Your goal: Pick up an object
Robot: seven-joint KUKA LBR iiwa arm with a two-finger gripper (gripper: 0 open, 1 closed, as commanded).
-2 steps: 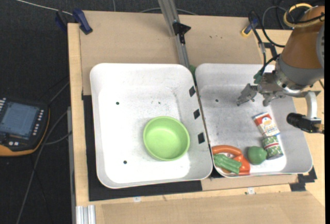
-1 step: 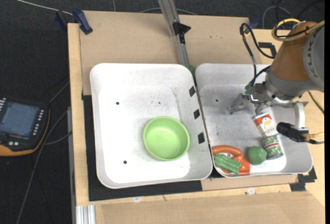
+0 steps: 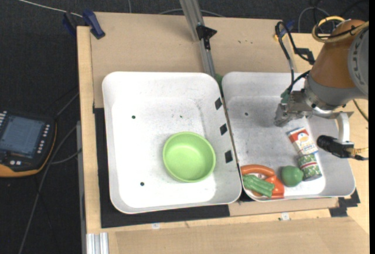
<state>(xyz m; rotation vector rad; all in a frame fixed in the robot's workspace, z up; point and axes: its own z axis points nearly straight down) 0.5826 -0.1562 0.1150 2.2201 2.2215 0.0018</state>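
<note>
- Hanging low over the right bin (image 3: 258, 95), the gripper (image 3: 288, 113) is near the middle of the floor, a little toward the far wall, with the grey arm (image 3: 343, 65) coming in from the right.
- I see nothing between its tips, so it carries no object; if it is apart or together I cannot tell from this angle.
- Several things lie in the near part of the right bin: a packet (image 3: 300, 140) with white and red print, just beside the gripper on its near-right side; a green jar (image 3: 310, 166) touching the packet's near end; a green ball (image 3: 291, 175); and an orange toy (image 3: 261, 179) with a green piece on it, against the near-left corner.
- A green bowl (image 3: 188, 156) sits alone in the left bin (image 3: 135, 95).
- The packet is the closest object, so I judge it the likely target.
- It looks light and flat, probably a little soft, with a smooth printed skin that may slip.
- I would take it across its narrow width, near the middle, with the tips going down on both long sides.
- Because it lies flat, the tips must reach almost to the floor, and the jar may be pushed.
- The ball seems round and could roll away; the bowl is stiff and best taken by its rim.
</note>
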